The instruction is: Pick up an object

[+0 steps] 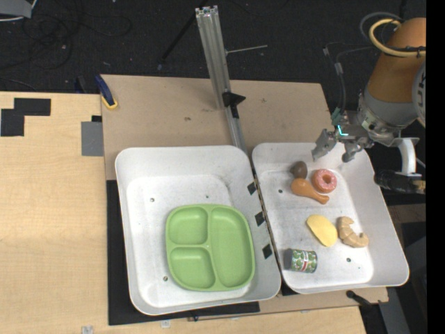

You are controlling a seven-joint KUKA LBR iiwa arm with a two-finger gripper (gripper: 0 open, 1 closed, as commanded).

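Note:
My gripper (336, 149) hangs over the far edge of the right bin (389, 270), fingers spread open with nothing between them. Just below it lie a pink donut (324, 181), a small brown ball (298, 169) and an orange carrot-like piece (309, 190). Nearer the front sit a yellow lemon-like piece (322, 230), a tan pastry (352, 232) and a green can (302, 260) on its side.
The left bin (139, 179) holds a green divided plate (208, 248). A metal pole (217, 68) rises behind the bins' shared edge. Black clips (259, 218) sit along the divide between the bins.

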